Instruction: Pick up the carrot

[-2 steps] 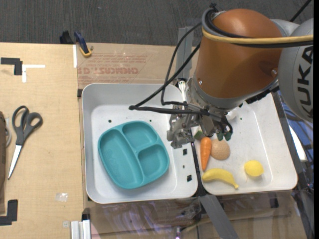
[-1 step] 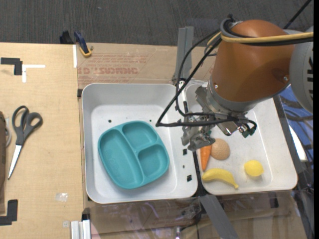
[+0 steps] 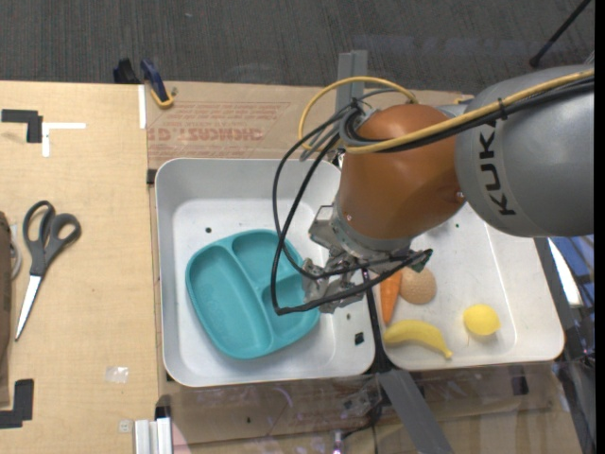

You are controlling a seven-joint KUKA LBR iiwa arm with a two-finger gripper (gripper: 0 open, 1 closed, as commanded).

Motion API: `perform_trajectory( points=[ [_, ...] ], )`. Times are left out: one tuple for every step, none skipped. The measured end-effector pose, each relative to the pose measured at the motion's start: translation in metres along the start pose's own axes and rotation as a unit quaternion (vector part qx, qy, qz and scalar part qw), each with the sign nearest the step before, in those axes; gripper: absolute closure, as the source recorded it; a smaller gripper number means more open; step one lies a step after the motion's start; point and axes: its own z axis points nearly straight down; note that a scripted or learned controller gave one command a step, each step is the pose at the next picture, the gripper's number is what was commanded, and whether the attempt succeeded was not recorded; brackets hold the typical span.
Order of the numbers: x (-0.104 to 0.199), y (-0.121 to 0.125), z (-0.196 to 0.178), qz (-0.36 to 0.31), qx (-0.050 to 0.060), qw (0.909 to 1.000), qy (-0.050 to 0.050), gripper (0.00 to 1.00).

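Carrot (image 3: 388, 297) lies lower right of centre, long axis running up-down. The hand (image 3: 342, 289) hovers just left; its grip state I cannot tell.

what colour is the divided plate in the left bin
Teal, plain with no pattern; the divided plate shows clearly in the camera view.

1. A single fixed camera sits above the counter (image 3: 76, 348) and looks down at a slant.
2. It takes in both white bins (image 3: 175, 282), side by side near mid-frame.
3. The arm (image 3: 529, 159) enters from the right, close to the lens and looming large.
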Motion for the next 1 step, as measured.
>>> perform_trajectory(
  points=[
    [0.1018,-0.0705,-0.0157,0.02,0.002,0.9998,-0.001,1.0]
  ],
)
